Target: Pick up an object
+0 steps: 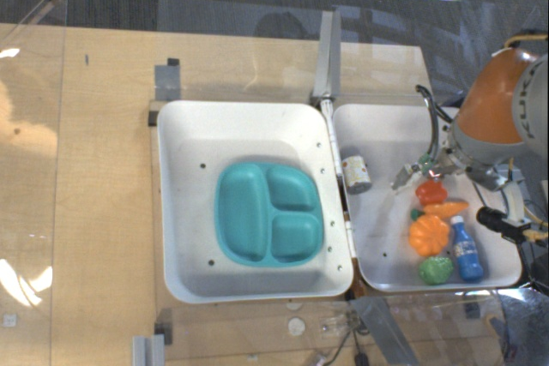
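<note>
Claw (422,177) over right bin (377,266), finger state unclear | advise: centre on red toy (431,193), descend squarely.

Cut off by the picture's right edge above the right bin (377,270), the arm (506,103); hidden under its wrist, the pincer's (426,173) tips; partly covered there, a red object (431,192).
</note>
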Available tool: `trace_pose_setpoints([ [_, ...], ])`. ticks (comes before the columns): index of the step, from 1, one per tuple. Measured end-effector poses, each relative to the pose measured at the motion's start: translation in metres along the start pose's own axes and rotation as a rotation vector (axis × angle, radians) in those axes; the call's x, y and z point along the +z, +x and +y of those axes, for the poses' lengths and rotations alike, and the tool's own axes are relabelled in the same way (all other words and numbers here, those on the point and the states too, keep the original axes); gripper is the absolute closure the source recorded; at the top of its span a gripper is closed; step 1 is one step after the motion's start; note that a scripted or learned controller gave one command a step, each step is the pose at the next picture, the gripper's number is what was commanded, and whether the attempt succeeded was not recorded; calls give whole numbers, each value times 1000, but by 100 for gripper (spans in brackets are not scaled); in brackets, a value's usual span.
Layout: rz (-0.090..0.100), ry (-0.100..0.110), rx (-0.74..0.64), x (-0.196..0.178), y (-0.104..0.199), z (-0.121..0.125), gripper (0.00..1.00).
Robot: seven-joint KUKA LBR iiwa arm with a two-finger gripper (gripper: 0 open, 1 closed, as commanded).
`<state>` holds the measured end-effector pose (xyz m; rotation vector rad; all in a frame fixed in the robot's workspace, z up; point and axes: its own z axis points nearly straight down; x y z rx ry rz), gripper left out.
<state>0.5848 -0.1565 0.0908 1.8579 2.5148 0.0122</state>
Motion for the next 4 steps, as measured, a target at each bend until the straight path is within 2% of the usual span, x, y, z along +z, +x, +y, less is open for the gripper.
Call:
trace_pose_setpoints([
  [1,-3,-3,127,-2,9,-57,0],
  [2,-4,-6,148,-2,19,-89,0],
  [3,-6,-13,145,-14,20,-84,100],
  [4,2,6,202,-103,69,-46,100],
])
